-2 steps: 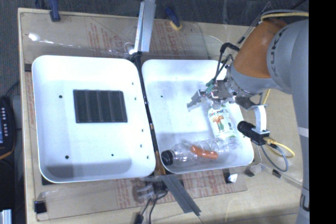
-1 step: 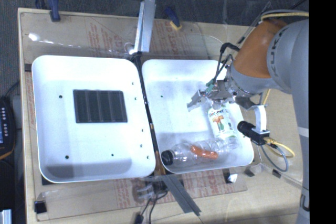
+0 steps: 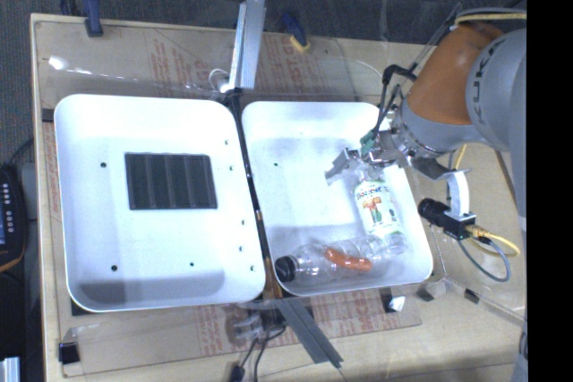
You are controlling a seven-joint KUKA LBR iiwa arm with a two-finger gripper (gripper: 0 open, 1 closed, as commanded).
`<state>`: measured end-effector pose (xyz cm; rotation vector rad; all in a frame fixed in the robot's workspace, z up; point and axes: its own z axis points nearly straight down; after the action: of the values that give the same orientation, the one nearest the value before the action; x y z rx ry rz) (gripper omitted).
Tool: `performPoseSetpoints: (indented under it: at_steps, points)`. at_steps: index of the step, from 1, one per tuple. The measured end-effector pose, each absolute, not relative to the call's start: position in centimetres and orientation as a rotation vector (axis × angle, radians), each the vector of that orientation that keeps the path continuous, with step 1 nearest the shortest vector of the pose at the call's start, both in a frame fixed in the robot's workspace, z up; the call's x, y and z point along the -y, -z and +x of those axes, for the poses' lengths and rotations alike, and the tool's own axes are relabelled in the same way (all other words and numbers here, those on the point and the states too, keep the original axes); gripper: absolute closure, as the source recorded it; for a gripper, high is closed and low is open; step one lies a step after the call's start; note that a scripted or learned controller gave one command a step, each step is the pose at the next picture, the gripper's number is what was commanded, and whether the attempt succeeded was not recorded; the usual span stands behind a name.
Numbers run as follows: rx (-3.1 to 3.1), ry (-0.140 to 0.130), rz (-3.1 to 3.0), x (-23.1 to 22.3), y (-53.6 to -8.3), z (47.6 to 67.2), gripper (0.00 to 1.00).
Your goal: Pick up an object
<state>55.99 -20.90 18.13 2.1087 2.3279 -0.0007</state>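
Gripper (image 3: 351, 161) low over the right bin (image 3: 295, 130), in its right half, roughly midway between the far and near walls. How far it is open cannot be told from this angle, and nothing can be seen held in it. The arm (image 3: 466, 94) comes in from the right, its orange band above the bin's far right corner.

Just on the near side of the gripper lies a labelled bottle (image 3: 377, 208). Its label is white with green and orange marks. It lies lengthwise, one end close under the gripper and the other pointing toward the bin's near right corner. Whether gripper and bottle touch cannot be told.

Further out, along the near wall of the same bin, a clear bottle (image 3: 309, 262) lies on its side. Its black cap (image 3: 286, 267) points toward the left bin. An orange piece (image 3: 347, 261) shows at the clear bottle's right end. Whether it sits inside the bottle or beside it is unclear. The labelled bottle's lower end is close to this pair near the bin's right corner.

The left bin (image 3: 89, 130) sits edge to edge with the right one. It holds a dark ribbed panel (image 3: 170, 181), flat, a little left of centre and well apart from the walls.

Both bins rest on the counter (image 3: 134, 49). A metal post (image 3: 248, 40) stands at the far end of the seam between them. Blue clamps (image 3: 90, 13) grip the counter's far edge.
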Motion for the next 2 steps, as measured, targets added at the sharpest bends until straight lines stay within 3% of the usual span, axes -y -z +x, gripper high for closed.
performPoseSetpoints:
  at_steps: [1,2]
  points:
    - [-2.351,0.0,2.082,20.98,-17.83,56.96,0.0]
    - [-2.384,0.002,2.048,20.9,-18.32,56.57,0.0]
